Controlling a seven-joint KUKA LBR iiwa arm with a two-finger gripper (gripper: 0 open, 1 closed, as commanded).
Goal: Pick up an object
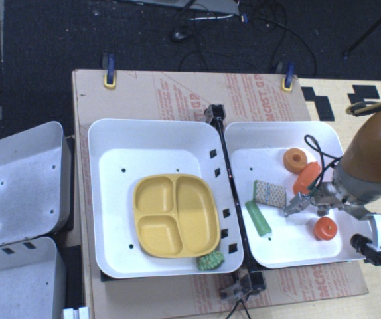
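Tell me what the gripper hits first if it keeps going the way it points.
The gripper points left across the right bin. Likely first in line is the patterned pad, with the green stick just below that line; height is unclear.

I see a dark speckled floor (pixel 31 38) around my cardboard-topped bench (pixel 257 95), cables (pixel 270 28) trailing beyond its far edge, two clamps (pixel 109 72) on that edge, and spare white trays (pixel 18 178) off its left side.
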